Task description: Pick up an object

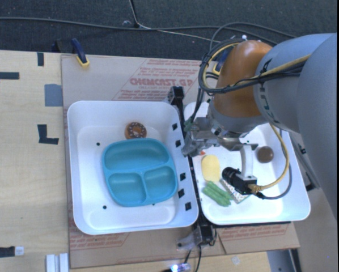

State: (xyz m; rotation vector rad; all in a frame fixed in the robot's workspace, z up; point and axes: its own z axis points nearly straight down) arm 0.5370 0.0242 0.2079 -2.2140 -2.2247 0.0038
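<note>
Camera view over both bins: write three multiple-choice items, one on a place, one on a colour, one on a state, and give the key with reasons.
1. Where does the small brown donut lie?
A. In the left bin, beside the far edge of the tray
B. In the right bin, beside the green pods
C. On the bare bench

2. What colour is the divided tray?
A. Red
B. Blue
C. Black

3. How does the yellow object lie?
A. Stacked in the tray
B. Hanging in the air above the bench
C. On the floor of the right bin, next to the green pods

Key: 1 A, it sits in the left bin just past the tray's far rim. 2 B, the tray is light blue. 3 C, it rests in the right bin, just above the green pods.
</note>
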